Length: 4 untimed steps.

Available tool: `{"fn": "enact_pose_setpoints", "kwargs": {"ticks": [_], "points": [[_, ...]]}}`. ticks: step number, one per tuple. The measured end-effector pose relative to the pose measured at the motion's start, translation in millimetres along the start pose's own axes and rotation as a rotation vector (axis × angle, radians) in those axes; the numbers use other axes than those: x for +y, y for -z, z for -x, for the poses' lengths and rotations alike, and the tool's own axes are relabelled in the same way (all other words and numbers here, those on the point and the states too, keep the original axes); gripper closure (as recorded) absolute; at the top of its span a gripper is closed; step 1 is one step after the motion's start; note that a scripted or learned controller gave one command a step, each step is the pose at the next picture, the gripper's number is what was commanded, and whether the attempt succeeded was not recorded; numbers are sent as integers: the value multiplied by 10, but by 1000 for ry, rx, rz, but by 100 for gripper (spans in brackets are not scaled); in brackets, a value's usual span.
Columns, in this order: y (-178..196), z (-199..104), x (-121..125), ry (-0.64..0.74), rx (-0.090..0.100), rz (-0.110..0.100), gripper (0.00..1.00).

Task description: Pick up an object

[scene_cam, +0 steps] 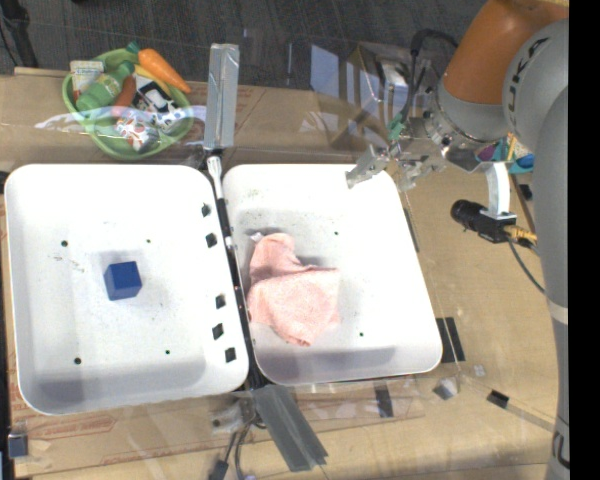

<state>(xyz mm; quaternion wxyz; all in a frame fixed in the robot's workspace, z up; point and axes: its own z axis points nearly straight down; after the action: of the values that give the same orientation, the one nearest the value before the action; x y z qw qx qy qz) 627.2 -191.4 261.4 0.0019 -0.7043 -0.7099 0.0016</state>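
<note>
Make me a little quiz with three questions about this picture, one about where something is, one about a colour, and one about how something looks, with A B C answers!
1. Where is the blue block?
A. in the left bin
B. in the right bin
C. in the green bowl

2. What colour is the cloth in the right bin?
A. yellow
B. pink
C. black

3. How does the cloth lie?
A. folded into a neat square
B. hanging over the bin's rim
C. crumpled in a heap

Answers:
1. A, the block sits on the floor of the left bin.
2. B, it is pale pink against the white bin.
3. C, it shows bunched folds and an uneven outline.
</note>
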Motion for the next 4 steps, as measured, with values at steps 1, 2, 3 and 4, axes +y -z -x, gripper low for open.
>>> {"fn": "enact_pose_setpoints", "kwargs": {"ticks": [1,2,3,4], "points": [[-1076,-752,-246,96,0,-2,0],[-1697,-300,-487,174,0,3,0],[-1704,-838,-560,201,0,0,0],[-1606,-834,-558,204,0,-1,100]]}}
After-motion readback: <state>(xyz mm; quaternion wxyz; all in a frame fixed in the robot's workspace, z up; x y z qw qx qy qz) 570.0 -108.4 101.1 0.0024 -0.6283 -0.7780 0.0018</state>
